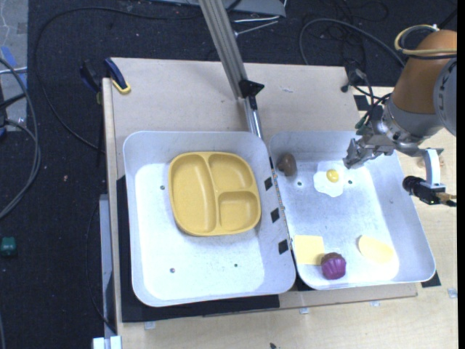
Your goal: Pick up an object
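Camera view: the end effector [354, 158] of the grey arm [418, 97] with its orange band hangs over the upper part of the right shallow white bin [407, 227]; whether it is apart or together cannot be told. Nothing shows in its grip.

Just to its lower left lies a white fried-egg toy with a yellow yolk [330, 181], close to the tip but not visibly touched. Farther left, near the bin's left wall, sits a small brown rounded object [287, 164]. Along the bin's near edge lie a pale yellow square slice [309, 249], a purple rounded object [333, 266] just beside it, and a pale yellow oval piece [376, 250] to the right.

The left shallow white bin [149, 267] holds a yellow plastic divided tray with three compartments [215, 193], well apart from the arm. Both bins rest on the light wooden surface [174, 93].
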{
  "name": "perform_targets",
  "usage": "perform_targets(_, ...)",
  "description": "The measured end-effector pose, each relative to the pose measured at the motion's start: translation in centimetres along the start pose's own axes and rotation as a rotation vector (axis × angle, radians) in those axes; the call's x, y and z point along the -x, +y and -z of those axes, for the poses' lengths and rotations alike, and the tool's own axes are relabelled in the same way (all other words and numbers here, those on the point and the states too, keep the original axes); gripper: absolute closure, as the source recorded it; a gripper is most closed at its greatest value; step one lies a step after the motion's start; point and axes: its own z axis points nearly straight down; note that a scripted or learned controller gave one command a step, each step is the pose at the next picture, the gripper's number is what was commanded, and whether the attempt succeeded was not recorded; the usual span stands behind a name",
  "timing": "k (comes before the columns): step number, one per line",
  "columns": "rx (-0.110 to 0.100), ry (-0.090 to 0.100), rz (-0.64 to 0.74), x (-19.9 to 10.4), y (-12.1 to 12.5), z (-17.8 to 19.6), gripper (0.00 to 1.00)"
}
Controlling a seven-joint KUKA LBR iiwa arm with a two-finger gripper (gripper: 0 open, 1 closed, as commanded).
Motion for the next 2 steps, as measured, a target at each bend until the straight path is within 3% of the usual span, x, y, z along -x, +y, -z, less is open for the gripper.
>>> perform_targets(1,0.002,-0.001,0.001,1.0,0.6,5.5,1.0)
perform_targets(2,-0.002,0.001,0.003,0.9,0.7,6.9,1.0)
